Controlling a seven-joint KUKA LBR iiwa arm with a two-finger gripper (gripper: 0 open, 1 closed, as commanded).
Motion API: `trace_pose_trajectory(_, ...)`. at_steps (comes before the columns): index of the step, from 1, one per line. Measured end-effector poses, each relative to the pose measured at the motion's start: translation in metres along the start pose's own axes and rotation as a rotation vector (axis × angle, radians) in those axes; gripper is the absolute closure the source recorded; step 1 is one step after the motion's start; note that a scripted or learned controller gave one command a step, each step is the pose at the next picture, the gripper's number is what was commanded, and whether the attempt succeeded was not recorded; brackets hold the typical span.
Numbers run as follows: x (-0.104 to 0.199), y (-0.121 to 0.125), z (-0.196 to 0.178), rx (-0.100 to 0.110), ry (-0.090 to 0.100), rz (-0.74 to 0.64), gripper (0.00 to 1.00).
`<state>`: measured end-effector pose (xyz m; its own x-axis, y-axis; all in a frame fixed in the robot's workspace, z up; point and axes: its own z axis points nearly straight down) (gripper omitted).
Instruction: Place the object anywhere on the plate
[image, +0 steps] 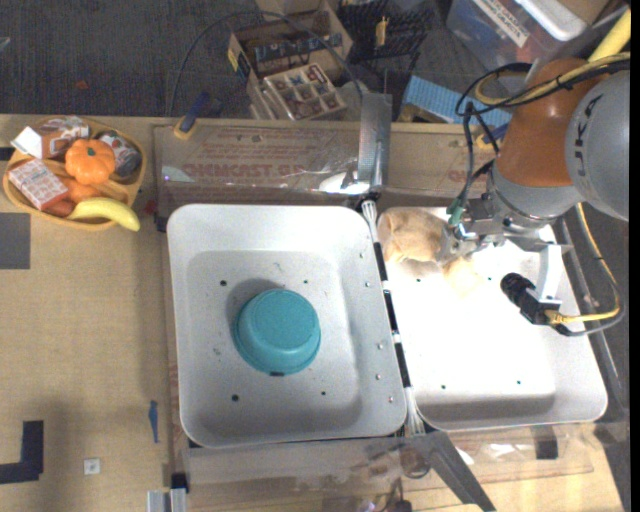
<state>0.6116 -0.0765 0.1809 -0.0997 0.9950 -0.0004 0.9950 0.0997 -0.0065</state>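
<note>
A: What is obscured?
B: The gripper (462, 238) fingertips; their spread cannot be determined.
A: Object position?
B: Tan plush object (412, 240), right bin's (500, 400) far-left corner, beside the gripper. Teal plate (278, 330): left bin (200, 250).

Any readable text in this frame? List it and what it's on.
"KUKA", partly cut off, reads on the grey arm housing at the top right.
Reddish print on the clear plastic sheet behind the left white bin: blurred, unreadable.
Print on the small cartons in the fruit basket: too small to read.
Boxes on the floor above the bench: labels unreadable.
</note>
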Motion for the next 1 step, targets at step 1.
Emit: trace_pose_trajectory(1,-0.0011,-0.0003,-0.0401,-0.001,0.0,0.003,1.0)
